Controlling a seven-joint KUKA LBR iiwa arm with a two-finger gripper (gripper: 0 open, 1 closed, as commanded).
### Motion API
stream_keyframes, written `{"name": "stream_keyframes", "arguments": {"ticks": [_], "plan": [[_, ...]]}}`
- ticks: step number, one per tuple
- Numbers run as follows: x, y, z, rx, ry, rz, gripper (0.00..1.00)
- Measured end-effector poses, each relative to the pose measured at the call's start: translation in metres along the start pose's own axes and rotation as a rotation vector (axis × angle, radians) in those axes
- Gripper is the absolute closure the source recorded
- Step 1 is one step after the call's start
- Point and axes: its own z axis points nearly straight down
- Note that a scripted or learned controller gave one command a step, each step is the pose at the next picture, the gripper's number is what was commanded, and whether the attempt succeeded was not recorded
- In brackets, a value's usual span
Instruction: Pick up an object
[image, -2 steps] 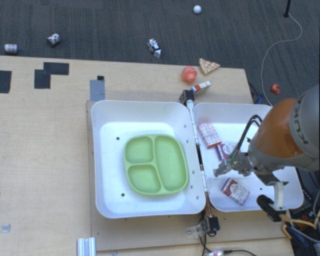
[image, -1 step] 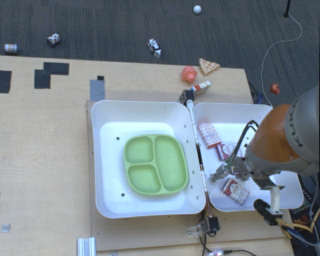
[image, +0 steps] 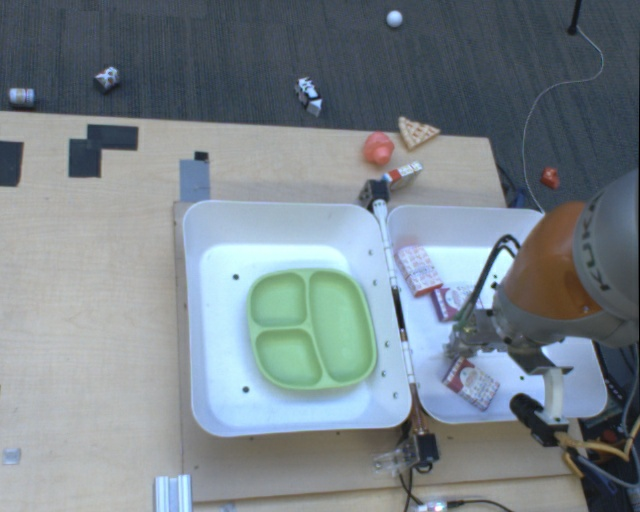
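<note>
A dark carpet floor (image: 250, 50) lies at the far side, with small toys scattered on it. In front of it is a light wood counter (image: 90, 330). Two white bins sit on the counter side by side. The left bin (image: 200, 300) holds a green plate (image: 312, 328) with three parts. The right bin (image: 560, 225) holds a few small packets.

The grey and orange arm (image: 560, 280) reaches in from the right and hangs over the right bin. Its end effector (image: 468, 340) is down low in that bin. It sits between two packets. A red and white packet (image: 471, 382) lies just near of it, close to the near edge of the bin. Another small packet (image: 452, 302) lies just beside it on the far side. A third packet (image: 418, 269), with red and white squares, lies a little farther away, near the middle wall.

I cannot tell whether the end effector is spread wide or closed, because the arm hides it. I cannot see any packet held in it.

So the job looks only partly done. The arm has reached the packets, but nothing looks lifted. All the packets seem to lie flat in the bin. The grab and the lift are left to do.
</note>
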Motion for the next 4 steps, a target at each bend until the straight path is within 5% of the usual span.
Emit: {"name": "stream_keyframes", "arguments": {"ticks": [1, 2, 3, 4], "plan": [[0.000, 0.000, 0.000, 0.000, 0.000, 0.000, 0.00], [0.001, 0.002, -0.010, -0.004, 0.001, -0.003, 1.00], [0.001, 0.002, -0.010, -0.003, 0.001, -0.002, 0.00], [0.001, -0.004, 0.011, 0.006, 0.000, 0.002, 0.00]]}}
